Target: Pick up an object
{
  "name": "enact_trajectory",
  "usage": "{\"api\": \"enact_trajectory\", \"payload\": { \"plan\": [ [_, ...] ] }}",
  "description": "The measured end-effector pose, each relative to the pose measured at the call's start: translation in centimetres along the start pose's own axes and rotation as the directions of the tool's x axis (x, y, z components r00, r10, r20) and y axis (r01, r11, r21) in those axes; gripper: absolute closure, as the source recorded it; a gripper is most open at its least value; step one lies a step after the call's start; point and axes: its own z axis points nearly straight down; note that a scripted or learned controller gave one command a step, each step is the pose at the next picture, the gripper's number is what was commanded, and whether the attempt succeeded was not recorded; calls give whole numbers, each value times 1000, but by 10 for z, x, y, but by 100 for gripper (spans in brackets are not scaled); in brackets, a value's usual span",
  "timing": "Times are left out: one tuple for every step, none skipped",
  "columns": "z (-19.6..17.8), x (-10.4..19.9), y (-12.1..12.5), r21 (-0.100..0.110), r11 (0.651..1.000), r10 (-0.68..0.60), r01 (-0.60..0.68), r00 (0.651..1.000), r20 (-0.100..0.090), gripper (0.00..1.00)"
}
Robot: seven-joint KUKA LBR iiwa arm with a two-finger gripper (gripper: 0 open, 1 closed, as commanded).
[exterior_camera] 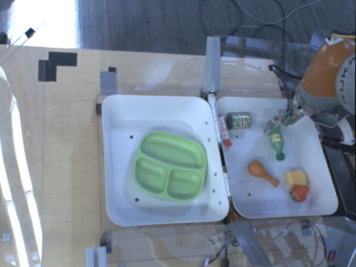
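Note:
The right bin (325, 202) holds several small objects. A green bottle (277, 144) lies near its middle back. A dark green can (239, 120) lies on its side at the back left. An orange drumstick (262, 173) lies in the middle, with a yellow block (296, 177) and a red piece (298, 193) at the front right. A red and white packet (223, 131) rests along the left wall. My gripper (282, 119) hangs at the back of this bin, just above the bottle's far end. The arm's orange band (328, 68) rises behind it.
The left bin (117, 149) carries a green divided plate (169, 166). A metal post (212, 65) stands behind the wall between the bins. Cables (250, 15) loop on the floor at the back. Bare wooden bench (50, 166) lies to the left.

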Motion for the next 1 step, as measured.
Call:
{"api": "enact_trajectory", "payload": {
  "plan": [
    [-111, 70, 51, 12, 998, 67, -67, 998, -8, 100]
  ]
}}
